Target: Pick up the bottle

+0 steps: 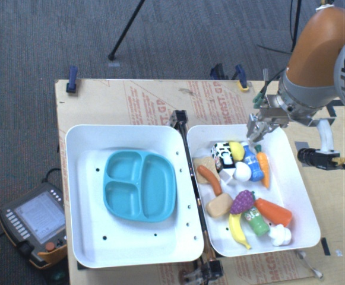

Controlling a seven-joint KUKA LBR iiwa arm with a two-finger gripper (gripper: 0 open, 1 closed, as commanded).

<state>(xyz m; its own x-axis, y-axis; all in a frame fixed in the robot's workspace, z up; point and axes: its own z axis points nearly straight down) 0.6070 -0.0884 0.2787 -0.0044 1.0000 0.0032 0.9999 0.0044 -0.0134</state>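
Note:
A small green bottle (257,223) with a pale label lies in the front part of the right bin (300,186), between a bunch of purple grapes (242,202) and an orange carrot-like piece (274,212). My gripper (258,132) hangs over the back of that bin, just above a blue item (255,167) and a yellow piece (236,151). It is well behind the bottle. Its fingers stand open and nothing is between them.
The right bin also holds a black-and-white cow toy (222,155), a white egg (242,171), a sausage (209,179), a bread slice (219,205), a banana (237,229) and a thin carrot (263,168). A blue divided plate (139,184) lies in the left bin (80,159).

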